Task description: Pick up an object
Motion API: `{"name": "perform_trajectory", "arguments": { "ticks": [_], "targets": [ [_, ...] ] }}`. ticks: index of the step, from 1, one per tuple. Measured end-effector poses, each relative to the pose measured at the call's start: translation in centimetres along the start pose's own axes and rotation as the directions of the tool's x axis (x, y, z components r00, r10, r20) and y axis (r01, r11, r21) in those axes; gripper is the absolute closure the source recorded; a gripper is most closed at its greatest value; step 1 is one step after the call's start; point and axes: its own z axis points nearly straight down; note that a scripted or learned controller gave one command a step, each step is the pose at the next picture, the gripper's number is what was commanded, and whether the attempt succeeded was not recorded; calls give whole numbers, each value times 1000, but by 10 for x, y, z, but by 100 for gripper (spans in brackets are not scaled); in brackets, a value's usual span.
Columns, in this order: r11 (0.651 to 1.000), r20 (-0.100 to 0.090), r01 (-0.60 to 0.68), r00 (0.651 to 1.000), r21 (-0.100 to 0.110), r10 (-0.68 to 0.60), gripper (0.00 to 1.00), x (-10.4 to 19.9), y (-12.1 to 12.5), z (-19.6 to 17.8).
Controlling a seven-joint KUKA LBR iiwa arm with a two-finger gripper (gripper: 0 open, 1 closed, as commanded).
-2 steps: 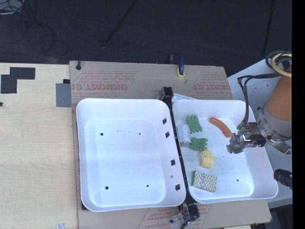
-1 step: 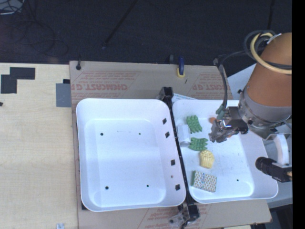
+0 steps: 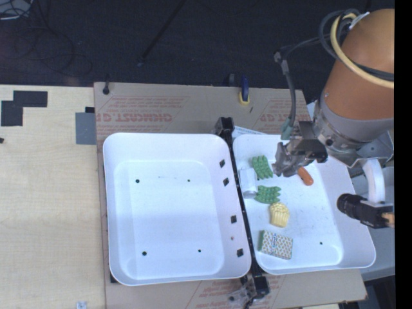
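Observation:
My gripper (image 3: pixel 288 167) hangs over the upper middle of the right bin (image 3: pixel 335 250). An orange carrot-like piece (image 3: pixel 306 177) lies just right of the fingertips, apart from them as far as I can see. Left of the gripper lies a green ridged piece (image 3: pixel 261 167), and a second green piece (image 3: pixel 268 194) lies below it. A yellow corn-like object (image 3: pixel 279 214) sits lower, and a patterned flat pad (image 3: pixel 277 244) rests near the bin's front. A white cylinder (image 3: pixel 247 177) lies by the bin's left wall.
The left bin (image 3: pixel 122 172) stands beside the right one, with a black divider clip strip (image 3: pixel 233 198) between them. The arm's big orange and grey body (image 3: pixel 360 76) looms over the right bin's far right corner.

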Motion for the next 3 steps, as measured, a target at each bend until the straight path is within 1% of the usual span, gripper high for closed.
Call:
{"name": "perform_trajectory", "arguments": {
  "ticks": [1,2,3],
  "targets": [
    [1000,1,-2,1000,10,2,100,44,-13,36],
    [1000,0,-3,1000,-8,3,100,75,35,-71],
    [1000,2,-8,1000,10,8,100,42,-14,-42]
  ]
}}
